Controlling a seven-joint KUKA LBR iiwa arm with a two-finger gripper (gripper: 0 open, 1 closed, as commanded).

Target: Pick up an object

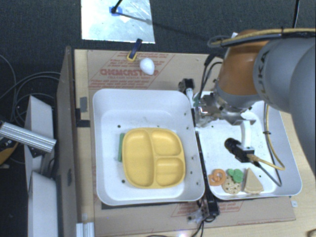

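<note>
The arm (266,58) is hanging over the right bin (286,152); toy food (236,179) is lying at its front edge, yellow tray (152,157) filling the left bin (143,102).

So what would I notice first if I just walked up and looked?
Probably the big yellow tray with its sections, lying in the left bin. Next, the grey and orange robot arm leaning over the right bin, with little toy foods bunched in that bin's near corner.

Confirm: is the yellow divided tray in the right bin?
No, the yellow divided tray lies in the left bin; the right bin holds small food items.
</note>
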